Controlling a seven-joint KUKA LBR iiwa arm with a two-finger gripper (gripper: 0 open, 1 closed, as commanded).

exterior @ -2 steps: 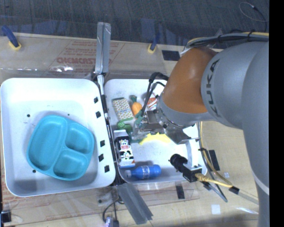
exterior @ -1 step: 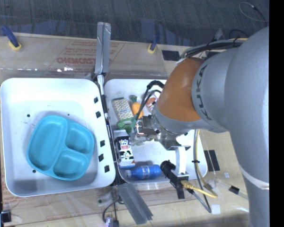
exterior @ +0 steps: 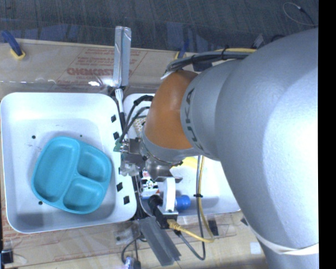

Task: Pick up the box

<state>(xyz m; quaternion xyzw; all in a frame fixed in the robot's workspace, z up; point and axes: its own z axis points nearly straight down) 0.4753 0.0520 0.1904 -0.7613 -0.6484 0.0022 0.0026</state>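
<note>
Arm (exterior: 257, 128) over right bin (exterior: 215, 198)

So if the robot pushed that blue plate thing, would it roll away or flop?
Probably neither. The blue divided tray lies flat in the left bin, so it would likely slide, not roll. Its moulded compartments look like stiff plastic, so it shouldn't flop. It seems thin, so probably light.

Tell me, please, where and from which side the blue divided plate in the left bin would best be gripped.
Probably by its raised rim, coming straight down from above. The blue plate lies flat, open side up, in the left bin, and looks too wide to span, so only the thin rim offers two faces to pinch.
</note>
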